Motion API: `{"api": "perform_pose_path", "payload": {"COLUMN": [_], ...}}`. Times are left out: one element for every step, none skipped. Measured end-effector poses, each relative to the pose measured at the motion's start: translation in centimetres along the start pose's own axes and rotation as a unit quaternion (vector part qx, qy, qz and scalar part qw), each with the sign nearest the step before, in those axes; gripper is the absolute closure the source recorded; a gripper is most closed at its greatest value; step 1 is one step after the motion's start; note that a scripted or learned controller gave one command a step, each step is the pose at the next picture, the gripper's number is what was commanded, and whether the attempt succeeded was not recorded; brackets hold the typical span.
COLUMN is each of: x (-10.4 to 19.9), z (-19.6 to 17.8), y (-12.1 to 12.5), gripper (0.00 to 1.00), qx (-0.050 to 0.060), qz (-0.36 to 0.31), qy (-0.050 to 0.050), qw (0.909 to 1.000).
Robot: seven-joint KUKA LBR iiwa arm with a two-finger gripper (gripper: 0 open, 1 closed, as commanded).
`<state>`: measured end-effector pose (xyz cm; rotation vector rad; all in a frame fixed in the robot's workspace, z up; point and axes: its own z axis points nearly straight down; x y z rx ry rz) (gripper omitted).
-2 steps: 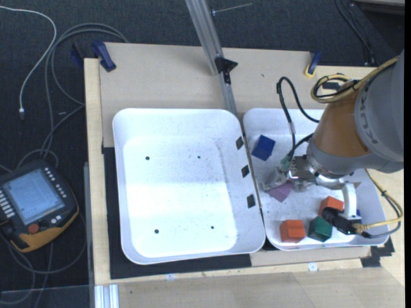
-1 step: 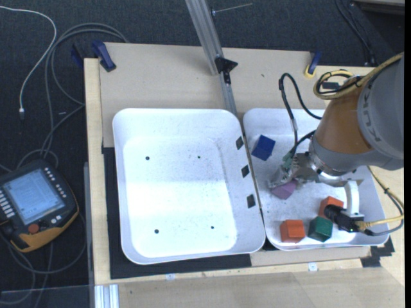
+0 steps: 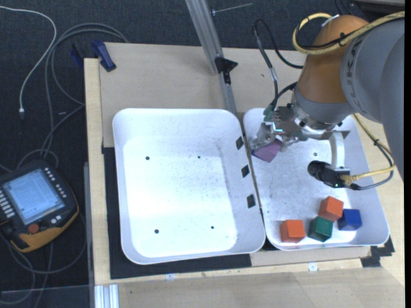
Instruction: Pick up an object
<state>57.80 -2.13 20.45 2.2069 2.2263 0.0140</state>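
- Worktop [image 3: 167, 76]: two shallow white bins side by side; left bin [image 3: 128, 124] and right bin [image 3: 372, 226].
- Arm [image 3: 334, 63] reaches in from the right, with the gripper [image 3: 273, 133] low over the upper-left corner of the right bin.
- Purple block [image 3: 267, 151]: sits tilted directly beneath the gripper, close to the wall shared by the bins — touching or just under the fingers [image 3: 264, 135].
- Fingers: whether they are spread or closed on the purple block cannot be told; the wrist body hides the gap.
- Other candidates lie well apart along the right bin's near edge: orange cube [image 3: 292, 230], green cube [image 3: 321, 228], a second orange cube [image 3: 331, 207], blue cube [image 3: 350, 219].
- Progress, as judged: approach made, gripper at an object — a secure grasp is not confirmed. Closing firmly and lifting clear of the bin remain.
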Motion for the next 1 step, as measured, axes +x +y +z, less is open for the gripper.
{"api": "perform_pose_path", "payload": {"x": [10.97], "z": [-1.98], "y": [-5.32], "gripper": [1.00], "qx": [0.008], "qz": [-0.001], "qy": [0.002], "qw": [1.0000]}}
